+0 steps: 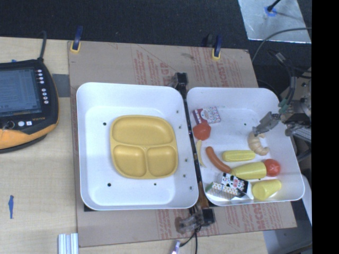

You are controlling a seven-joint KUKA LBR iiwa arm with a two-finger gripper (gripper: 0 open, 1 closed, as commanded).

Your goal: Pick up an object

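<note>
My gripper (263, 126) hangs over the right part of the right bin (233, 100), reaching in from the right edge. Its tip is just above a tan croissant-shaped piece (258, 144), and I see nothing held in it. The bin also holds a red tomato (202, 130), a pink-and-white packet (208, 114), a sausage (217, 160), a yellow corn cob (238, 155), a long yellow piece (248, 170) with a red ball (272, 166) at its end, a yellow lemon-like piece (266, 189) and a black-and-white patterned packet (229, 186).
The left bin (90, 157) holds a yellow divided plate (144, 145). A teach pendant (24, 105) lies on the bench at the far left. Clamps (216, 45) pin the cardboard sheet at the back. Cables run at the right behind the arm.
</note>
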